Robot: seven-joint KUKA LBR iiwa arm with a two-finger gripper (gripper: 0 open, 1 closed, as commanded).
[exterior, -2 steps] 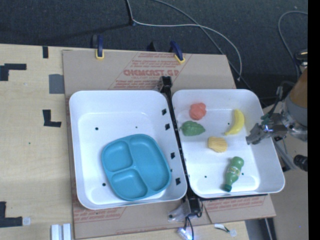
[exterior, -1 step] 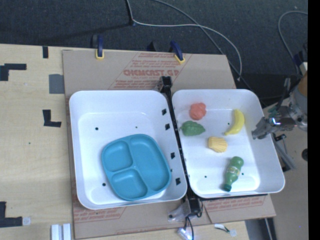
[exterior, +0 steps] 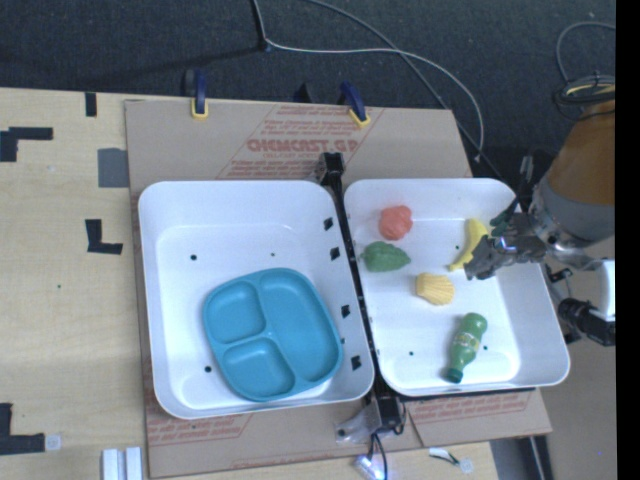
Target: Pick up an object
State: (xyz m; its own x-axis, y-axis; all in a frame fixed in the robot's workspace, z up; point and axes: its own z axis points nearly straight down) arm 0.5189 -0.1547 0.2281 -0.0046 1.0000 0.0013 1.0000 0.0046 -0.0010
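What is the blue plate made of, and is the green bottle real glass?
The blue plate looks like moulded plastic: one even colour, a soft matte sheen, rounded dividers between its three sections. The green bottle is probably plastic too, a toy rather than glass: it looks solid and opaque, with no see-through part, though it is too small to be sure.

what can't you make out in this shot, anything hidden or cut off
- Hand, camera view: small and dark, so its grip state is unclear, as is whether it touches the yellow banana-like toy beside it.
- Yellow toy: its right part is covered by the hand.
- Arm: cut off by the right edge.
- Green bottle: label too small to read.
- Cardboard print: partly blurred, its lower part covered by the bins.
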